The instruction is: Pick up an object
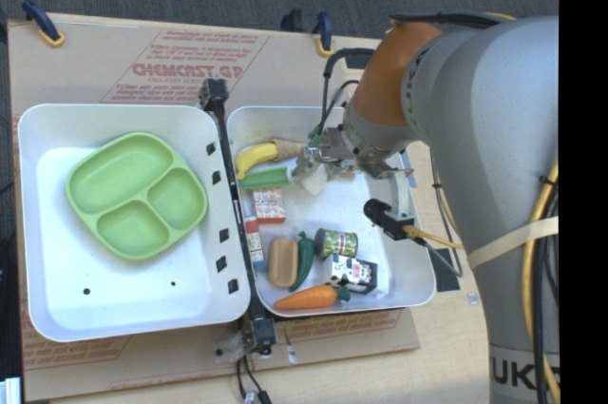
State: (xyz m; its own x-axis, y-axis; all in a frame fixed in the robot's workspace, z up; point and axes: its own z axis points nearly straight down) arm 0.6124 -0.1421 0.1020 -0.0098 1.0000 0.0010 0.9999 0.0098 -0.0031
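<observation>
The gripper [313, 166] sits low in the right bin [418, 283] — just beside the banana [255, 156]. Its grip — I cannot tell.

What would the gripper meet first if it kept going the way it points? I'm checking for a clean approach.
Probably the banana: the gripper points leftward at it and the green item just below. Depth is unclear from above.

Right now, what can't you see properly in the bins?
- Gripper: the arm's wrist covers it; open or shut is unclear.
- Right bin: its right wall is partly behind the arm.
- Small box: label too small to read.
- Banana: its right end sits under the gripper.
</observation>
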